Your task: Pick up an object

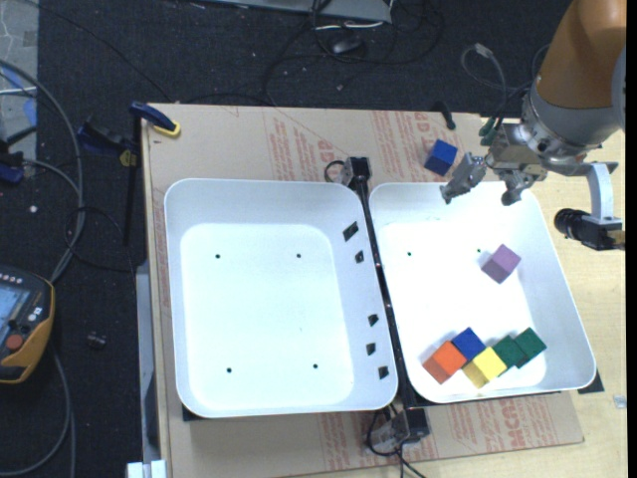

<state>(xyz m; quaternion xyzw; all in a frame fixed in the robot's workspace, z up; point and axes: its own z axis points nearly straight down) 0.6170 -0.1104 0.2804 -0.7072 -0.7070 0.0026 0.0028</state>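
Partly, the grey-and-orange arm is cut off at upper right. Its two-finger gripper [491,180] is spread open, empty, above the right white bin [418,229], where a lilac cube [500,263] lies. Brown bench board [259,142] borders black floor.
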